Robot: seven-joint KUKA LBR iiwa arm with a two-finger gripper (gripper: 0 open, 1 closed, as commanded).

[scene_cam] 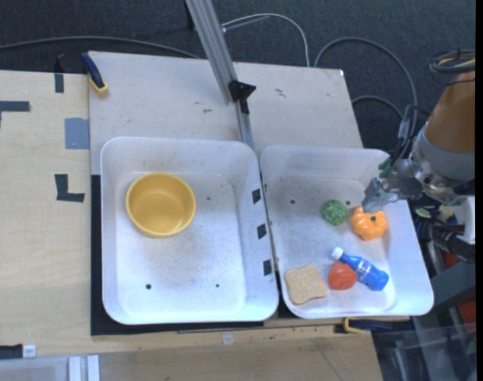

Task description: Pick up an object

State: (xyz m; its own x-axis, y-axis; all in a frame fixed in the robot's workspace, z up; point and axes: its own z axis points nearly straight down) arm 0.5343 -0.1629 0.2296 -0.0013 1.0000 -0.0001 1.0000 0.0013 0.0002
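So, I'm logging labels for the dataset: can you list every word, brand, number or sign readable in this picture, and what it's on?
None can be read.
Blue bottle in the right bin: any label is too small and blurred to read.
Yellow bowl, green piece, orange piece, red piece, bread slice: no print visible.
Dark tape marks on the wooden bench: plain shapes, no letters.

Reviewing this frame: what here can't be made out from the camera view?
- Gripper: too small and dark to tell its finger state, or whether it touches the orange toy.
- Arm: cut off by the right edge.
- Red object: partly covered by the blue bottle.
- Green lump: too blurred to identify.
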